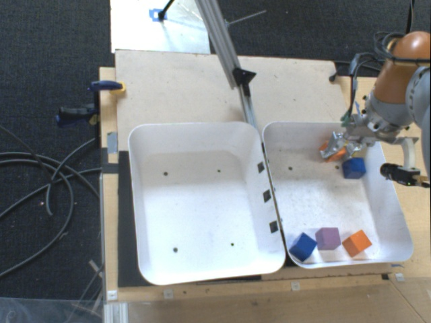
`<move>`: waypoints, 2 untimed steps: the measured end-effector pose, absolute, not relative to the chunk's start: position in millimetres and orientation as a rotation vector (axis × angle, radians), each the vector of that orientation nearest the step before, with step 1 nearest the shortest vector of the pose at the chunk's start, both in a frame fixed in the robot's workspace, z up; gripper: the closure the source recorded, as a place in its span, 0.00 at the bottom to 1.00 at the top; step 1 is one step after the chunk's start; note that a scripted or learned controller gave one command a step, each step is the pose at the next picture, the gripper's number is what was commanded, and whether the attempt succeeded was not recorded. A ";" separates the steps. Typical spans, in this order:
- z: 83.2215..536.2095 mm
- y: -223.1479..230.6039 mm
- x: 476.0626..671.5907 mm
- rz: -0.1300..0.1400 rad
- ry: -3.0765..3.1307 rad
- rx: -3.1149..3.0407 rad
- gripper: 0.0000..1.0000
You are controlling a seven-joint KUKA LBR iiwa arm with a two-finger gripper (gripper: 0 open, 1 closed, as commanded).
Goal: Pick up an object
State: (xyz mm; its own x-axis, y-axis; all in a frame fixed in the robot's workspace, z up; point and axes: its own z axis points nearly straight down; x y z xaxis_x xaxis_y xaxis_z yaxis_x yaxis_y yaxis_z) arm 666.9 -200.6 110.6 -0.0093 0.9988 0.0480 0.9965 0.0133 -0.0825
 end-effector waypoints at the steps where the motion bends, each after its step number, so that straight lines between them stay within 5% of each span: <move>1: 92.7 -120.7 587.0 -0.005 -2.231 -2.215 1.00; 2: 194.8 -41.3 591.0 -0.011 -2.238 -2.211 1.00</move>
State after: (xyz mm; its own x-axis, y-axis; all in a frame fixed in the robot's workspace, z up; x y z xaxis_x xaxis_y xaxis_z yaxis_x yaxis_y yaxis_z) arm 591.0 -41.3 194.8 -0.0121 0.9999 0.0018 0.9999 0.0121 0.0077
